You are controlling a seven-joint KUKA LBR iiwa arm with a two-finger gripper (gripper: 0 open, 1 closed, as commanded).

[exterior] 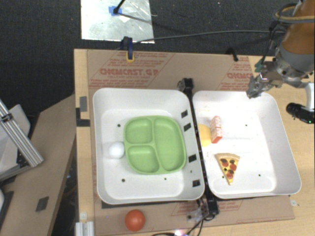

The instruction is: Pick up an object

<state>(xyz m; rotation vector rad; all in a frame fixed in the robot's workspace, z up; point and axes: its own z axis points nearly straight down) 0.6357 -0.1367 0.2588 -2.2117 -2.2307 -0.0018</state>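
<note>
well, my gripper point(255, 90) hangs over the right bin's point(275, 132) far rim — jaw state i cannot tell. pizza slice point(228, 166) lies near that bin's front, well apart. cardboard point(147, 68) reads "chemcast gp".

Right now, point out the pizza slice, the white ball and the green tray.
pizza slice point(228, 166): camera view, on the middle of its topped face.
white ball point(116, 150): camera view, on the middle of the ball.
green tray point(152, 130): camera view, on the ridge between its upper compartments.
</note>
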